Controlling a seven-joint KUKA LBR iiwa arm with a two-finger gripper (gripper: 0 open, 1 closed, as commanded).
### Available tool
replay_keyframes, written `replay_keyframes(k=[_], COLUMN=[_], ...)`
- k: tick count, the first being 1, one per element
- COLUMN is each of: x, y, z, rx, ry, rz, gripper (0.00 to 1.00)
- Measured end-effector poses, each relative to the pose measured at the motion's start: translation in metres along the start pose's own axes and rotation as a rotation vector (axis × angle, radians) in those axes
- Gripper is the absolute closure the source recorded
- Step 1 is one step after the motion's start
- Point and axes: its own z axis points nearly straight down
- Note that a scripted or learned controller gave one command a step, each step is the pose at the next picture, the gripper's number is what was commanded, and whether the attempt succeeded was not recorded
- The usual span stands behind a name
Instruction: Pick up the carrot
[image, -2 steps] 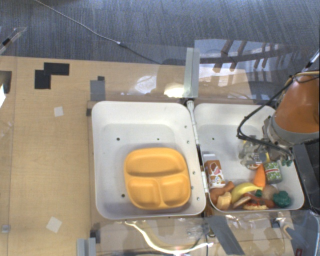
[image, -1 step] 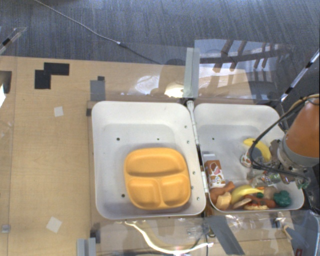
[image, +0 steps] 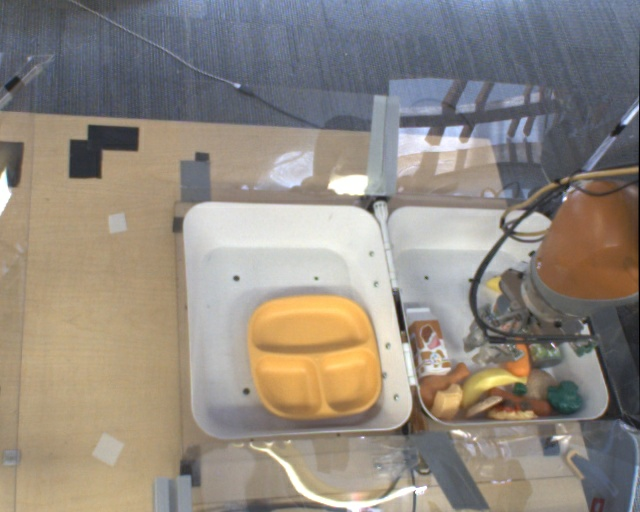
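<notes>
Down low in the right bin (image: 450, 250) with the gripper (image: 527, 340), tucked under the wrist and a loop of black cable (image: 484, 290). Impossible to tell whether parted or closed from this slant, with the wrist body hiding the tip.

Plenty to go wrong from here. Could easily close on the wrong piece, given how tightly the toy food crowds the near corner. Could clip the banana (image: 488, 381) and drag it along, or nudge the pile so as to roll the target aside. Could also pinch only a thin end and let it slip on the lift. Worth minding the bin's near wall too, close enough to foul a slanted approach.

As for the carrot (image: 517, 367): probably the small bright orange piece just below the gripper, touching or nearly touching it, though partly covered and hard to name for sure. Nothing visibly clamped, so not to be counted as held.

Further out: a green piece (image: 566, 396) to the right of the pile, a reddish sausage-like piece (image: 447, 376) and a snack packet (image: 428, 347) to the left by the divider. Beyond, in the left bin (image: 215, 300), a yellow compartment tray (image: 315, 355), well apart from the work.
</notes>
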Motion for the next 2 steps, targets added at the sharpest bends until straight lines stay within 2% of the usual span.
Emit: replay_keyframes(k=[1, 2], x=[-0.01, 0.037], y=[-0.019, -0.021], z=[-0.024, 0.03], rx=[0.001, 0.011], ry=[-0.001, -0.005], rz=[-0.555, -1.121], gripper=[1.0, 1.0])
